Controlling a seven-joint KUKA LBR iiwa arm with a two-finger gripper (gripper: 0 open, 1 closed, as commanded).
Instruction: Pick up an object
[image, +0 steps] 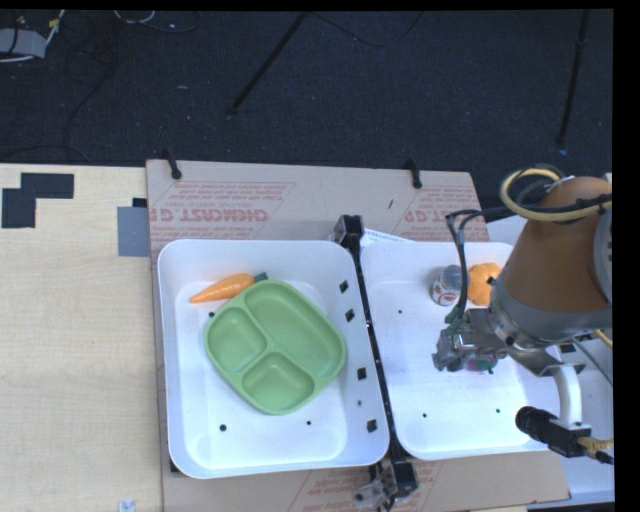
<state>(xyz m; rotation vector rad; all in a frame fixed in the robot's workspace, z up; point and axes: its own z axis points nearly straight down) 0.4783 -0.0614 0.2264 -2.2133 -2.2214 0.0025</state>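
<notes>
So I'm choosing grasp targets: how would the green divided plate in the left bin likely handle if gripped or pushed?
The green plate looks like rigid moulded plastic, so probably stiff and light. It lies flat in the left bin, so it would likely slide rather than tip. Its low rim offers little to pinch; fingers may slip.

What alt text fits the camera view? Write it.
The grey arm's gripper hangs low over the right bin, near an orange fruit and a small round object. The left bin holds a green divided plate and a carrot.

Cardboard sheet (300, 200) (printed) under two white bins (180, 300)
</notes>
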